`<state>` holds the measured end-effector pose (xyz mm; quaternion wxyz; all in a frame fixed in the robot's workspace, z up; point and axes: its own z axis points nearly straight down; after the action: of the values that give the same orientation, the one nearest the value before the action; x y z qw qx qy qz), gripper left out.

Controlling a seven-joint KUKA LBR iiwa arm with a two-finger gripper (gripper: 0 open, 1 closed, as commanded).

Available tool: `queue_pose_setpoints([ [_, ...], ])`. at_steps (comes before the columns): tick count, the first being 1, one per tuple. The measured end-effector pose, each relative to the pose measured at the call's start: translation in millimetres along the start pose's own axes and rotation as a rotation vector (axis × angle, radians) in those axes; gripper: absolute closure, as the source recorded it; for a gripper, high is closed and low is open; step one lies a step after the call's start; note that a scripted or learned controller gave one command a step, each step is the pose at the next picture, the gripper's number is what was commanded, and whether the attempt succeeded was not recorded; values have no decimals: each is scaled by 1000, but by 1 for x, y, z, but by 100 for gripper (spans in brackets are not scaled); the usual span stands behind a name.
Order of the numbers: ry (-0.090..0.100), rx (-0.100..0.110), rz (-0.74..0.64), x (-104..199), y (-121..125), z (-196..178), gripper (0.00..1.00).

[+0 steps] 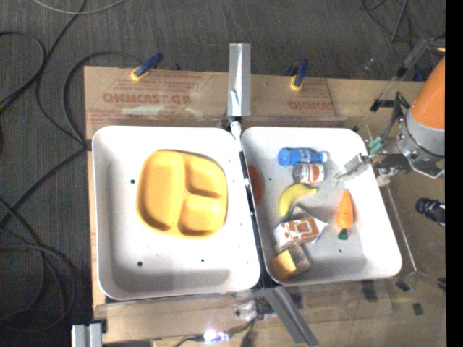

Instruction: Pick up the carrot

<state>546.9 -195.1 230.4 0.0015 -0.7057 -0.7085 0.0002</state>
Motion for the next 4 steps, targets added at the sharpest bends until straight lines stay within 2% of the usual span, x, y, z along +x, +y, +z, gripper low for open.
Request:
queue_pose_setpoints([
  [1,0,0,0,0,0,0,0],
  [2,7,-7,-6,-18,3,133,0],
  [3,7,-3,-7,-18,2,126,100],
  [4,-2,-1,-38,10,2,37,100],
])
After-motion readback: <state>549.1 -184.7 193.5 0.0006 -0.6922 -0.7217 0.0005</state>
